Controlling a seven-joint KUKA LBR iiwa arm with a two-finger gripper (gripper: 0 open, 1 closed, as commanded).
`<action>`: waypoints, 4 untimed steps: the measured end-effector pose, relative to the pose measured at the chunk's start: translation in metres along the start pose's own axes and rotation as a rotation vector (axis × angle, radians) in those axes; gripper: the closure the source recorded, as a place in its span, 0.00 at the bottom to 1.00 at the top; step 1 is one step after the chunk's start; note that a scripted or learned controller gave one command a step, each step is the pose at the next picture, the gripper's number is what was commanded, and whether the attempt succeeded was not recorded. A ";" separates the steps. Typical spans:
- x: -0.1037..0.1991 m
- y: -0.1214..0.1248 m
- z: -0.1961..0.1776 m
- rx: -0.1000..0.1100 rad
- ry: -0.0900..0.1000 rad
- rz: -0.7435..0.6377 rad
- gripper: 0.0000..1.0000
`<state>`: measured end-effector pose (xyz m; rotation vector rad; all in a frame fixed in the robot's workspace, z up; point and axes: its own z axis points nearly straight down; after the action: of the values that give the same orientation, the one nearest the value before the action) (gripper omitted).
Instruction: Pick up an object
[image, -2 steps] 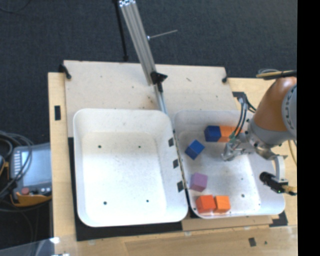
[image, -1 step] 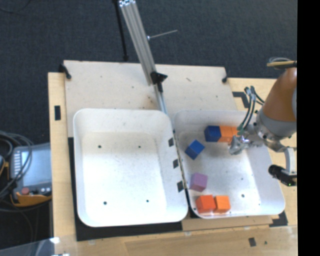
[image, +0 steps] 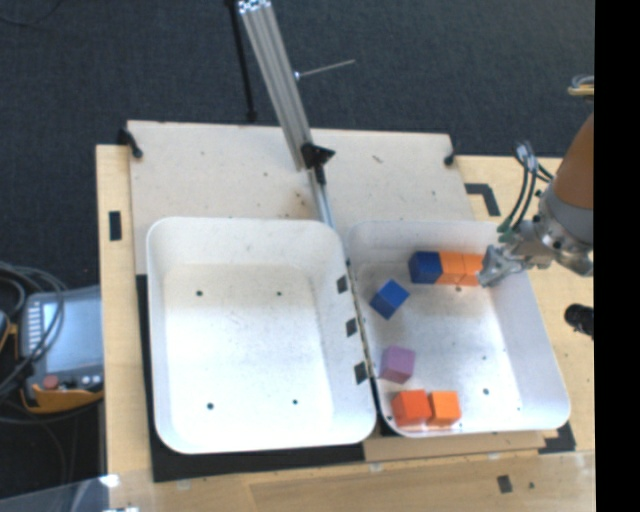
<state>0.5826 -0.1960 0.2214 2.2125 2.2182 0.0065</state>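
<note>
At the near edge of the right bin (image: 520, 400), two orange blocks (image: 425, 407) sit side by side and touching, their joined length running left to right along the bin's near wall. Just beyond them, toward the bin's left wall, rests a pale purple cube (image: 398, 363), matte and slightly turned. Farther in lies a blue cube (image: 390, 298), rotated so a corner points toward the near wall. Farther still, near the bin's far wall, a darker blue cube (image: 425, 267) touches an orange block (image: 461, 269) on its right; this orange block is longer left to right, lying flat and parallel to the far wall. The pincer (image: 492, 268) hangs at the right end of that orange block, touching or just beside it; whether it grips the block, or how wide it stands, cannot be told. All the blocks look smooth and hard-edged. The right bin is a shallow white tray with rounded corners and a speckled floor; the left bin (image: 160, 300), touching it along their shared wall, is alike in shape. Both rest on a pale wooden surface (image: 220, 165).
</note>
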 end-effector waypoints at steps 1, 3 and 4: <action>-0.001 0.001 -0.049 0.005 0.001 -0.002 1.00; 0.117 0.015 -0.044 0.009 0.004 -0.004 1.00; 0.166 0.019 -0.047 0.007 0.004 -0.004 1.00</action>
<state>0.6009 -0.0302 0.2681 2.2132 2.2278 0.0035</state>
